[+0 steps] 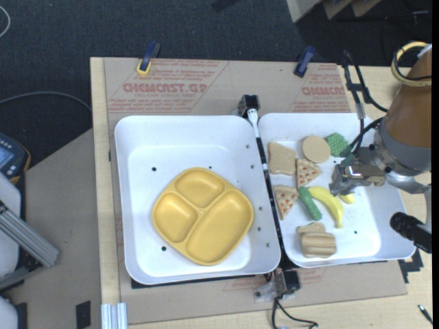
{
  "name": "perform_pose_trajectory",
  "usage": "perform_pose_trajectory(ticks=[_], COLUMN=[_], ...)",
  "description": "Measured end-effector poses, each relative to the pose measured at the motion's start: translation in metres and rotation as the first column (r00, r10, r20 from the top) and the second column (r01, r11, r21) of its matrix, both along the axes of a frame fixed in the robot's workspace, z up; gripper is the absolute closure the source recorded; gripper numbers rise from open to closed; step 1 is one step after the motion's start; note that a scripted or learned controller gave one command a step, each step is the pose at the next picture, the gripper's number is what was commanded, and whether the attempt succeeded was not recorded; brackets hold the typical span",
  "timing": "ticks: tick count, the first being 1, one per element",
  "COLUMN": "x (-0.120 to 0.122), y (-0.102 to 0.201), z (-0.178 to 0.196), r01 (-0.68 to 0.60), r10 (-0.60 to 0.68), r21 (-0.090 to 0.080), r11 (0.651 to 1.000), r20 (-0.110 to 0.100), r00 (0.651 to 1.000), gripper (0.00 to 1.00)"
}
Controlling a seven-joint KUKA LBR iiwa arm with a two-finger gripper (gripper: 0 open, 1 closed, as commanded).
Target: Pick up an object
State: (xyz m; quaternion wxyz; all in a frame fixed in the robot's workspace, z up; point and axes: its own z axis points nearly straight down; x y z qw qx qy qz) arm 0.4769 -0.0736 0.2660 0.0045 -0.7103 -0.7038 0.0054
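Fingers (345, 184) hover over banana (328, 205), beside pizza slice (306, 173).

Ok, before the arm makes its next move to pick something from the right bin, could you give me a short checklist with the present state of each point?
1. Gripper is above the right bin: ok.
2. A target lies close: banana just beside and below the gripper: ok.
3. Something already held between the fingers: cannot tell.
4. Finger opening: cannot tell.
5. Banana free of neighbours: not ok, the green vegetable lies against it.
6. Yellow plate sits in the left bin, away from the arm: ok.
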Motion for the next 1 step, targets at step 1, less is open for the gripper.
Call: perform_pose_trajectory(ticks=[1], x=[0.004], y=[0.0568], z=[0.1012], r01=[-0.016], r10=[0.016], r21=[0.002], r11=[1.0], r20=[0.026], r00=[1.0], gripper=[1.0])
